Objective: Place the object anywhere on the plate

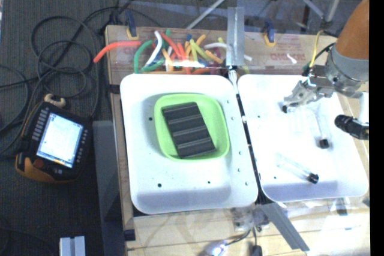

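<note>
Plate [223, 129] (green) is seated in the left bin [139, 180], and a dark ribbed block [189, 129] is found lying flat on it. Gripper [300, 96] is positioned over the right bin [354, 180], near its back edge; jaw state cannot be determined. Two clear pens [297, 168] are noted in that bin.
</note>
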Robot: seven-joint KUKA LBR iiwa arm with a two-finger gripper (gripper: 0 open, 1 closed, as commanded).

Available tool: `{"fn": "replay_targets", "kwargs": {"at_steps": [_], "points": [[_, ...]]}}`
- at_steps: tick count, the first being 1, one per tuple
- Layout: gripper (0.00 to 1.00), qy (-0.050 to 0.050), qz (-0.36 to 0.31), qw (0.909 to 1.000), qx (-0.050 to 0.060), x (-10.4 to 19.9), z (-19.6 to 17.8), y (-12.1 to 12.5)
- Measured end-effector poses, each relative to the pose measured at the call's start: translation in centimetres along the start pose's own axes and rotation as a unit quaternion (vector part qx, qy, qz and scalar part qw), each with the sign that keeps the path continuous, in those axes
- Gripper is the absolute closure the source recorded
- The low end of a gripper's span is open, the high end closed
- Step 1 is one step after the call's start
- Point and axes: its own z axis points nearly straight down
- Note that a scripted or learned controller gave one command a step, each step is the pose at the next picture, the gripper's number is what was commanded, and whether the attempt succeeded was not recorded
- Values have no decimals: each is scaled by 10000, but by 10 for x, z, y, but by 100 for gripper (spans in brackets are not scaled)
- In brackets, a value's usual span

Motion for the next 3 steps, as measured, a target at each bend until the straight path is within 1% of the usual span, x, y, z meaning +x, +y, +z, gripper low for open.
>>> {"fn": "replay_targets", "kwargs": {"at_steps": [1,2,3], "points": [[100,33,-862,9963,5,45,55,-68],[0,31,-862,9963,1,45,55,-68],[0,23,-899,9959,-14,18,23,-37]]}}
